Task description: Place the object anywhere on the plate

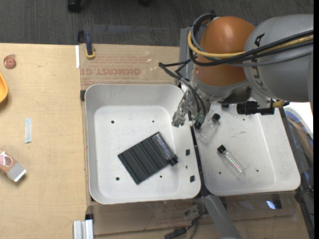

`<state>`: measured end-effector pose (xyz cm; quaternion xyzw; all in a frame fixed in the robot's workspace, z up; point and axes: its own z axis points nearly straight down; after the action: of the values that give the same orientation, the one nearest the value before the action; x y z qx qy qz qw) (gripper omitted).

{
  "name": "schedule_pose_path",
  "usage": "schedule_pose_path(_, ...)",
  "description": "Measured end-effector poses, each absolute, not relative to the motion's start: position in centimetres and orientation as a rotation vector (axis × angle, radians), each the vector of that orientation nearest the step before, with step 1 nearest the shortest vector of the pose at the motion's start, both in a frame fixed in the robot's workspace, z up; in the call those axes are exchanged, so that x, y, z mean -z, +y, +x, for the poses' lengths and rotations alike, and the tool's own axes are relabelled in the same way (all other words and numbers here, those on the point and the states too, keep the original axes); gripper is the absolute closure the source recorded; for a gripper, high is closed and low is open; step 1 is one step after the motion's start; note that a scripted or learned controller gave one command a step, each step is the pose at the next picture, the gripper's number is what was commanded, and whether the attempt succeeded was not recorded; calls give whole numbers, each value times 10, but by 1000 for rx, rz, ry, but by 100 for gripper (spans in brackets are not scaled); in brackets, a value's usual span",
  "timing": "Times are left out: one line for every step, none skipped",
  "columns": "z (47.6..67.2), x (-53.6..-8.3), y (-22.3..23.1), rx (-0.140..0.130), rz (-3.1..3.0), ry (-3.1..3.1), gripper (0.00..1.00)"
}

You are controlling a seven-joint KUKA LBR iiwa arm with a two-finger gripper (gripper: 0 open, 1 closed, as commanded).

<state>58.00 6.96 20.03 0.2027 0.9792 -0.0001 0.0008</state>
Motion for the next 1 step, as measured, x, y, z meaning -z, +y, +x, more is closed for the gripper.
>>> schedule_pose_path(561,-213,70,0,190,3136,100)
